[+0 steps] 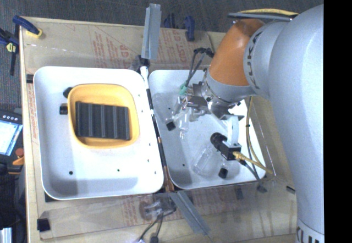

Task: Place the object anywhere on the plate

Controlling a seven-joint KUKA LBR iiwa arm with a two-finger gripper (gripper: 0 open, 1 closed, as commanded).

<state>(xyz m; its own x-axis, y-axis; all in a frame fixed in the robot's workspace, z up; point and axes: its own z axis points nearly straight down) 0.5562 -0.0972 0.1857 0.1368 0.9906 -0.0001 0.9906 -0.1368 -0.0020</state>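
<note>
A yellow plate [103,93] with a dark ridged centre lies in the left white bin [55,176]. My gripper [184,111] is low over the upper left part of the right white bin [181,178], well right of the plate. A small black piece [170,125] lies on the bin floor just left of and below the gripper. A clear plastic object [203,163] rests near the front of the right bin, with another small black piece [223,172] beside it. Nothing is visibly held.
The grey arm with its orange band [236,58] covers the right bin's far right side. Small dark bits [65,93] peek out at the plate's left edge. A metal divider [151,33] rises between the bins at the back.
</note>
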